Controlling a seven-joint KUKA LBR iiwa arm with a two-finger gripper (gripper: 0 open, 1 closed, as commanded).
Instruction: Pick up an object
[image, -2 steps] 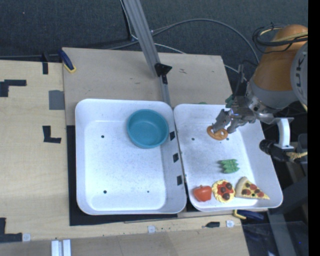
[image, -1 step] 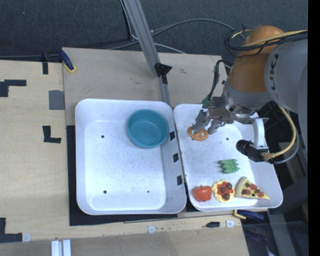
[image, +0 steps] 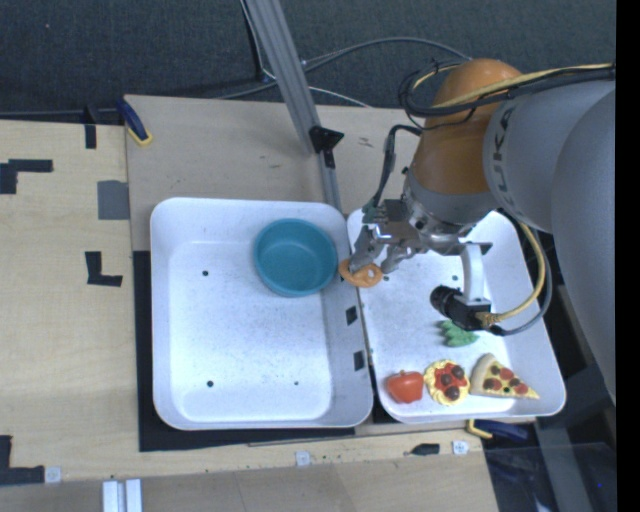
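Gripper over orange ring nr bin divider (blue bowl adjacent).

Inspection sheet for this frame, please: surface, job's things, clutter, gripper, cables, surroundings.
Surface: wooden bench bearing the left bin and the right bin side by side.
Job's things: blue bowl at the left bin's far right; orange ring-shaped toy at the right bin's left wall; tomato, round pizza, pizza slice and a green piece in the right bin.
Clutter: nothing seen.
Gripper: gripper low over the orange toy; grasp cannot be judged.
Cables: yellow and black cables loop along the arm.
Surroundings: metal pole; dark floor beyond.
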